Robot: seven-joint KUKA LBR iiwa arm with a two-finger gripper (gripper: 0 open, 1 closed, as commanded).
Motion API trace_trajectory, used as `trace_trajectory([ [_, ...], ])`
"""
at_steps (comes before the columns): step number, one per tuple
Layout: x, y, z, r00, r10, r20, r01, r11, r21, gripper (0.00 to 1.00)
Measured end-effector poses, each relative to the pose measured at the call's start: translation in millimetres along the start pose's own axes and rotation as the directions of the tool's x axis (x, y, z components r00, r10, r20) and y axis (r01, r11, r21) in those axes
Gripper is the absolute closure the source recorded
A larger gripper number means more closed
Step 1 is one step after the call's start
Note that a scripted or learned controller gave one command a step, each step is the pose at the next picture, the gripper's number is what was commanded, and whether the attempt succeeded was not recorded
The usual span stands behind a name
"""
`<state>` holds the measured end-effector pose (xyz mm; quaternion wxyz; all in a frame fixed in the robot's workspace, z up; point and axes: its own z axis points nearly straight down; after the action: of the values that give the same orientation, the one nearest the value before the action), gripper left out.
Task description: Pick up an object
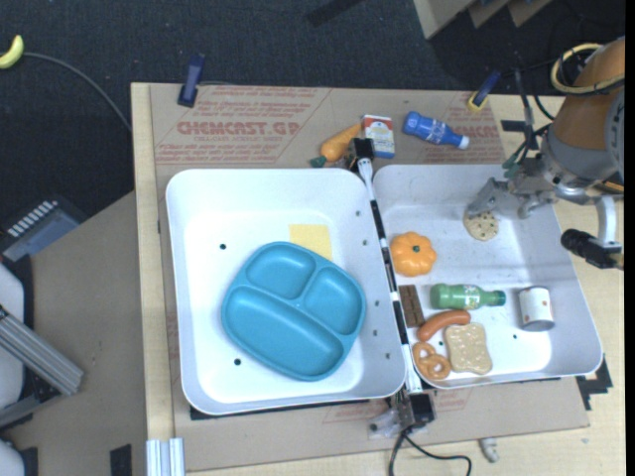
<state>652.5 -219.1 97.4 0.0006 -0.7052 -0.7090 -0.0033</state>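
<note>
My gripper (489,203) hangs over the far part of the right bin (556,365), on the grey arm with its orange band (588,117) reaching in from the right. A round speckled cookie (483,227) lies just below and in front of the gripper, close to it; I cannot tell whether they touch. Also in this bin are an orange pumpkin (413,253), a green bottle (466,297), a sausage (443,322), a pretzel (432,361), a slice of toast (467,349) and a silver can (536,307).
The left bin (198,206) holds a blue divided plate (293,308) and a yellow cheese slice (311,236). Behind the bins on the board lie a blue bottle (435,130), a small carton (378,135), a carrot (340,143) and a blue clip (190,80).
</note>
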Motion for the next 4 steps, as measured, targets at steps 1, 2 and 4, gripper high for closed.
trace_trajectory([
  [1, 37.2, 2.1, 12.8, 1.0, 0.004, 0.004, -0.004, 1.0, 0.005, 0.0],
  [2, 1.0, 1.9, 11.5, 1.0, 0.001, -0.005, -0.001, 1.0, 0.004, 0.0],
  [4, 3.2, 2.3, 11.9, 1.0, 0.003, -0.001, -0.003, 1.0, 0.005, 0.0],
])
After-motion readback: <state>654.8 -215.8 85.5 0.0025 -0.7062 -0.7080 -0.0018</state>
